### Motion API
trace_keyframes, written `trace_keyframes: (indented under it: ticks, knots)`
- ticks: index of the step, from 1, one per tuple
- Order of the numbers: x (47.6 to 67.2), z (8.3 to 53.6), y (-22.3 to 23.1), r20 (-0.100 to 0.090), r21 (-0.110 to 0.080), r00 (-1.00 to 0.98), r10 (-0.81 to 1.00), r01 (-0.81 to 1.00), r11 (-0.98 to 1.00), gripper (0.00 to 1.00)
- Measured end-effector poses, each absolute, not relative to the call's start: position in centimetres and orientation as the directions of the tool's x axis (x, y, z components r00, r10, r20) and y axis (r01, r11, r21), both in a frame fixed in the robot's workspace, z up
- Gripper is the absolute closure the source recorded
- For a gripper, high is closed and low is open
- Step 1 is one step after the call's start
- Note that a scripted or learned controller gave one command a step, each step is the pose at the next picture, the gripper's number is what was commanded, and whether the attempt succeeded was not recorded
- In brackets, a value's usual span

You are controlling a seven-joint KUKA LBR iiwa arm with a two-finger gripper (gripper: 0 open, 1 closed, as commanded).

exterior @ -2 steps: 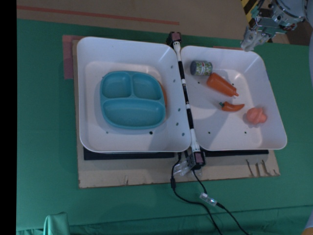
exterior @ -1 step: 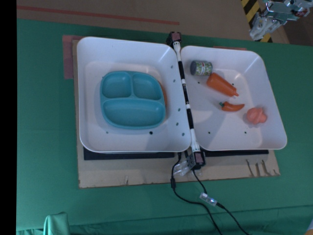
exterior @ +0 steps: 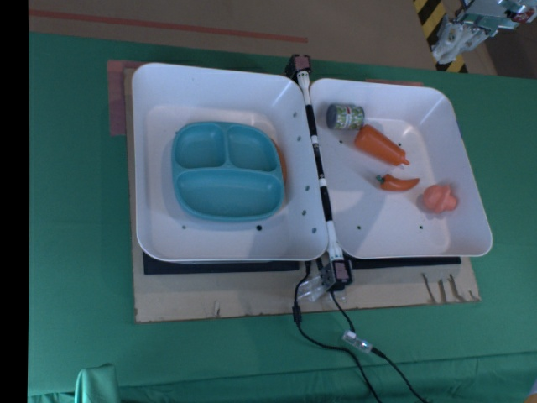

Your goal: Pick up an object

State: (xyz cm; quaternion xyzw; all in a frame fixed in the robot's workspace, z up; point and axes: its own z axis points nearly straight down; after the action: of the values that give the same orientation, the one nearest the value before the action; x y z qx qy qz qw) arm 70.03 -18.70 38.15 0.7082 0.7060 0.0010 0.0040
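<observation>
Gripper [exterior: 449, 44] parked way up at 1 o'clock, can't tell its state; green can [exterior: 345, 117], carrot [exterior: 380, 144], chili [exterior: 398, 183] in right bin [exterior: 470, 225].

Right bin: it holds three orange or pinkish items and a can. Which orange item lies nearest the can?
The orange bottle, the biggest of the three, lies just beside the can. The small pepper and the pinkish lump lie farther off.

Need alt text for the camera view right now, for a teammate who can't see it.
The claw hangs beyond the right bin's far corner; that bin holds a small can, orange bottle, chili pepper and pink toy. The left bin holds a blue divided plate.
</observation>
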Motion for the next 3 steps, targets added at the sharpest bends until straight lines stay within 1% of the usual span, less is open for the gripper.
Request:
trace_keyframes:
  ticks: [1, 2, 3]
  knots:
    - [68.1, 38.4, -18.7, -0.003, 0.004, 0.004, 1.0, 1.0, -0.004, 1.0]
    - [62.2, 36.7, -18.7, -0.002, 0.004, 0.004, 1.0, 1.0, -0.004, 1.0]
    - [61.3, 36.5, -18.7, -0.002, 0.004, 0.003, 1.0, 1.0, -0.003, 1.0]
